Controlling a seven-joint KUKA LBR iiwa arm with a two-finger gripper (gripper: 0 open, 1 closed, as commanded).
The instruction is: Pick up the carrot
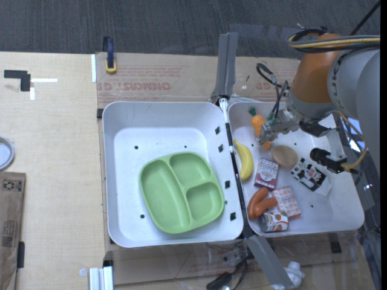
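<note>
End effector (266,139) beside carrot (258,124); cardboard (145,76) print mirrored, unreadable.

2 white bins sit side by side. The left bin (115,162) holds a green divided plate (181,191). In the right bin (347,213), the gripper (266,138) hangs just beside the carrot (258,124) at upper left; a banana (244,159) lies below it.

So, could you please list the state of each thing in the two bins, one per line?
Small orange carrot with green top: lying in the right bin, at the gripper's tip.
Two-finger gripper: low over the carrot.
Green divided plastic plate: flat in the left bin.
Yellow banana: lying by the right bin's left wall.
</note>
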